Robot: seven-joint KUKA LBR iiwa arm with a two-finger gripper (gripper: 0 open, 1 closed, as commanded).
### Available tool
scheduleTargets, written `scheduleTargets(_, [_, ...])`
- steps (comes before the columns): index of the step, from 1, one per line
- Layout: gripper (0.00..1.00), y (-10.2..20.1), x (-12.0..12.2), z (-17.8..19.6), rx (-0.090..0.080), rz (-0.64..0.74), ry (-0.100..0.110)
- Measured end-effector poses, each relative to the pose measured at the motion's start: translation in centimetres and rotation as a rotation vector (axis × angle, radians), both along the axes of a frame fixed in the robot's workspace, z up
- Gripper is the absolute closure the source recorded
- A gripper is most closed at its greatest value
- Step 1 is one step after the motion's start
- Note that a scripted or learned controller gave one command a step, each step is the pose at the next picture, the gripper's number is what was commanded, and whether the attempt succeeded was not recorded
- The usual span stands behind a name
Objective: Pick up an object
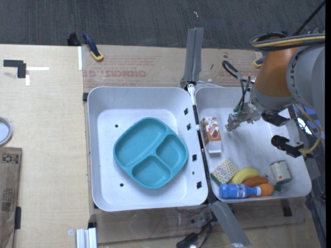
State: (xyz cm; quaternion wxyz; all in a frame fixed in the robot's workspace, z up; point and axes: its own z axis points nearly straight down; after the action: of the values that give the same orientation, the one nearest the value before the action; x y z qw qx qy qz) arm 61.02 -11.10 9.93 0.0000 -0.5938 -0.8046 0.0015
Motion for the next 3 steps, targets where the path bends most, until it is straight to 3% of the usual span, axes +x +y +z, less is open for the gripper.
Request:
scheduleTargets(1, [0.0, 0.0, 0.0, 0.0, 0.0, 0.0, 0.0])
scheduleTargets(2, [0.0, -4.7, 4.5, -0.8, 0.001, -0.05, -0.001])
scheduleTargets(3, [0.0, -1.4, 3.8, -0.8, 0.001, -0.199, 0.0])
